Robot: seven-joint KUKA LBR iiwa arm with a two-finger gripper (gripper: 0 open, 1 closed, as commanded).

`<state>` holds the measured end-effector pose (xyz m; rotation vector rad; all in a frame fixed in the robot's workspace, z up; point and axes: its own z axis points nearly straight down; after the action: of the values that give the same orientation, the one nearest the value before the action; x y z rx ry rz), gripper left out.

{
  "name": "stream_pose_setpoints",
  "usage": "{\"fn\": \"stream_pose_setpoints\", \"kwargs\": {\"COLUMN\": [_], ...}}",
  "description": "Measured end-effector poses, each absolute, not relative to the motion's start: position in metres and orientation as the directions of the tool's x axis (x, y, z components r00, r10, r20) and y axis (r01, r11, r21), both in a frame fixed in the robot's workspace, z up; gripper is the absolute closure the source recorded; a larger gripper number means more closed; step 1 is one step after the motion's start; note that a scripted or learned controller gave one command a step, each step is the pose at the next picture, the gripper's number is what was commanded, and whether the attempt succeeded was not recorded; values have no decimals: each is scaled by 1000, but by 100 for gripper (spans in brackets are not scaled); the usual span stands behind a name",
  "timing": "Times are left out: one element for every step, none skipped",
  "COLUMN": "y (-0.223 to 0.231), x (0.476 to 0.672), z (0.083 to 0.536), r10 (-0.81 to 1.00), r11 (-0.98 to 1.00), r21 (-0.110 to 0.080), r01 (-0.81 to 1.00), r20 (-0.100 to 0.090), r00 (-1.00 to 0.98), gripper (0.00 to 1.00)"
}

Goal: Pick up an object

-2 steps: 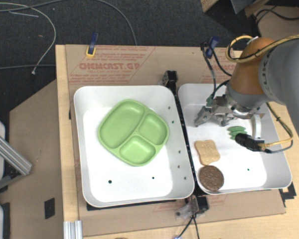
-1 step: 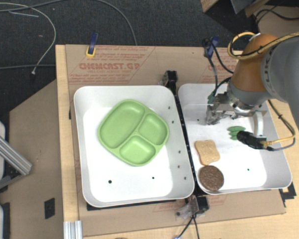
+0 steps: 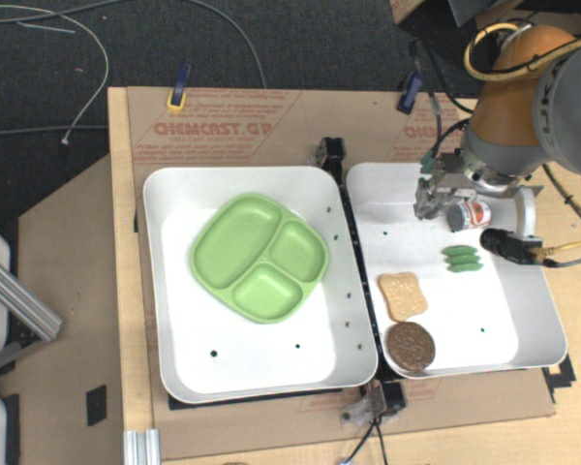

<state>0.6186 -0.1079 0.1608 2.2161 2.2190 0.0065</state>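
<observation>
**A:** Start your list with the biggest item. What do you have?

**B:** You have the table, covered in brown cardboard sheet. Red print runs along its far edge; you can read "CHEMCAST GP" on the left stretch, and a second run of the same red print at the right is partly hidden behind the arm. Two blue clamps sit on that far edge.

**A:** Next?

**B:** The arm, grey with its orange band, entering from your right and reaching over the far end of the right bin.

**A:** And the bins?

**B:** Left bin, white, carrying one green divided plate with three compartments, set at a slant. Right bin, white, touching the left one along a dark seam.

**A:** Contents of the right bin, in order of size?

**B:** One round brown cookie at the near left corner. One tan slice of toast just beyond it, nearly touching. One small green bean pod further right, lying flat near a black part of the arm.

**A:** The claw?

**B:** The claw hangs over the far part of the right bin, well apart from the cookie and toast, and nearer the pod. You cannot tell whether it is spread or pressed together; that part is too small and cluttered to read.
</observation>
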Motion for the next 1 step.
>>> {"fn": "stream_pose_setpoints", "kwargs": {"y": [-112], "x": [619], "z": [225], "r10": [1000], "r11": [1], "r21": [9], "r01": [1000], "r20": [-2], "r00": [-1], "gripper": [100]}}
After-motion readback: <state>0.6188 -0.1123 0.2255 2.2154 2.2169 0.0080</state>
